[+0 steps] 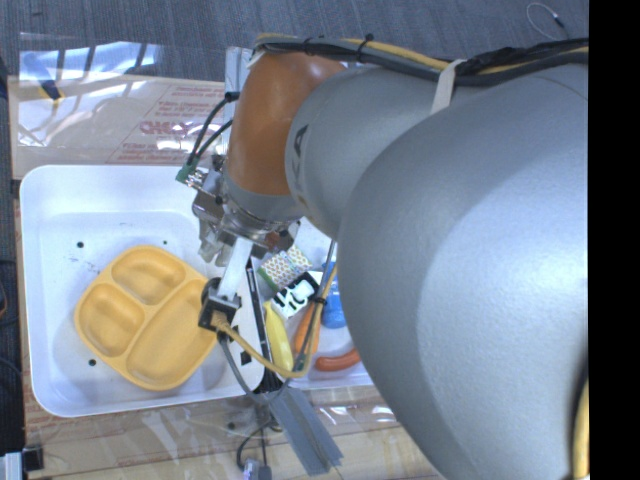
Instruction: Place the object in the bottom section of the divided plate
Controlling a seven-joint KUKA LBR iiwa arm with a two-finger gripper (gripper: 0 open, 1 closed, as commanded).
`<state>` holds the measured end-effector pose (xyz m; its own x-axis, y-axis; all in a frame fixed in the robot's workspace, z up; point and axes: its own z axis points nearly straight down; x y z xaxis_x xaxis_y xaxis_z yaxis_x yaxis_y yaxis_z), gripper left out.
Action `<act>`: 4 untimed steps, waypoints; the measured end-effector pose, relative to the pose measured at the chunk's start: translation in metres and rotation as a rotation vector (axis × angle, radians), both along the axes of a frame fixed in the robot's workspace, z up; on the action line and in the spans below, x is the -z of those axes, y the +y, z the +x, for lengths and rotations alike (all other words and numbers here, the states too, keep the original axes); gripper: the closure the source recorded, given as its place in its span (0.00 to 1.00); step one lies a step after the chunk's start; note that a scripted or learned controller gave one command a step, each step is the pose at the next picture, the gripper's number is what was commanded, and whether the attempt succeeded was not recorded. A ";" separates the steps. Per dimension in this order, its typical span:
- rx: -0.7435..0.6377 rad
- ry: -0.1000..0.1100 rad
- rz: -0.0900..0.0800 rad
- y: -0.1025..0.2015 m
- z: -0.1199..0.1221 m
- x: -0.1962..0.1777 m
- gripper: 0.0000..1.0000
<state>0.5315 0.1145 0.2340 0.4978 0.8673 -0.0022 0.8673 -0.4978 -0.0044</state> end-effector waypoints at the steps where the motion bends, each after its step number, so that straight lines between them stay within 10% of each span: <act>1: -0.056 0.001 0.000 0.019 -0.056 -0.004 1.00; 2: -0.056 0.001 0.000 0.019 -0.056 -0.004 0.00; 4: -0.056 0.001 0.000 0.019 -0.056 -0.004 0.00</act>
<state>0.4752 0.1337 0.2378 0.4484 0.8938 -0.0029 0.8938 -0.4485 -0.0050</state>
